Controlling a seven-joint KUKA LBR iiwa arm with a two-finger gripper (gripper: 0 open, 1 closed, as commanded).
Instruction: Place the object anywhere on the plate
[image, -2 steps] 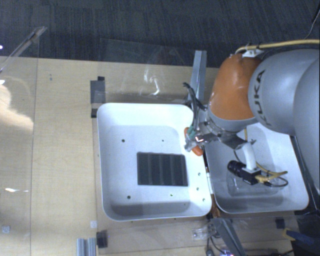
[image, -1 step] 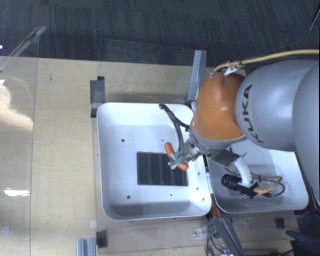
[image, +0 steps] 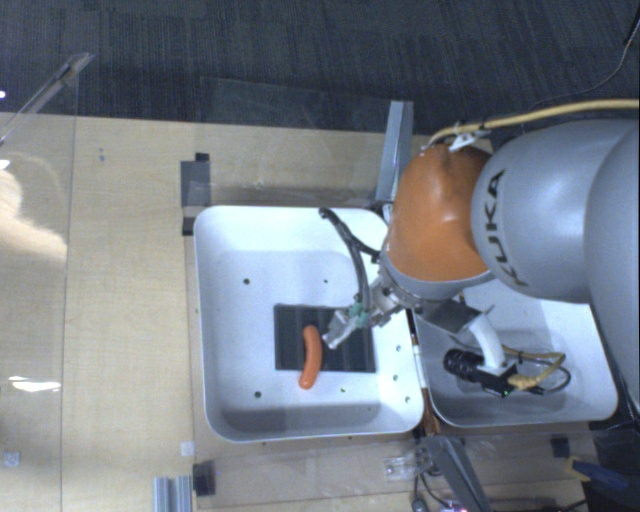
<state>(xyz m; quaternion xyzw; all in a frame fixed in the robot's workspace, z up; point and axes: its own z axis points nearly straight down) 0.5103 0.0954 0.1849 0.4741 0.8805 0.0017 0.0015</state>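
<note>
1. Sausage, orange-red and elongated, lies on the black rectangular plate in the left bin, its lower end reaching just past the plate's near edge onto the white floor.
2. Gripper hangs over the plate's right part, just beside the sausage's upper end; whether its claw is wide or narrow, I cannot tell.
3. Arm, grey with its orange band, reaches in from the right and covers much of the right bin.
4. Black cable curves from the wrist down toward the gripper.
</note>
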